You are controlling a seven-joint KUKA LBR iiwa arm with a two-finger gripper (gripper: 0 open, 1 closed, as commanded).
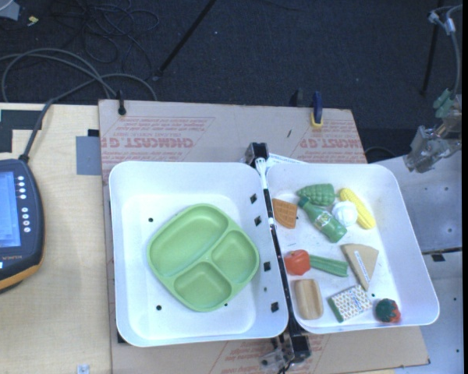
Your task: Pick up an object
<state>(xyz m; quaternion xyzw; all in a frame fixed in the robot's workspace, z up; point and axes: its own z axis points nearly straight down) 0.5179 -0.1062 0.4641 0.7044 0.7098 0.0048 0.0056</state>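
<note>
Two white bins sit side by side on brown cardboard (179, 135) on the wooden table (54, 310). A green plate (203, 257) with three parts lies in the left bin (132, 209). To the right of the plate, the right bin (412, 248) holds toy food: a red tomato (297, 262), a yellow corn (357, 207) and a bread roll (307, 298). Far left of the plate lies a screen pad (8, 220). Behind the plate, cables (62, 61) trail over a dark floor (312, 37).
</note>
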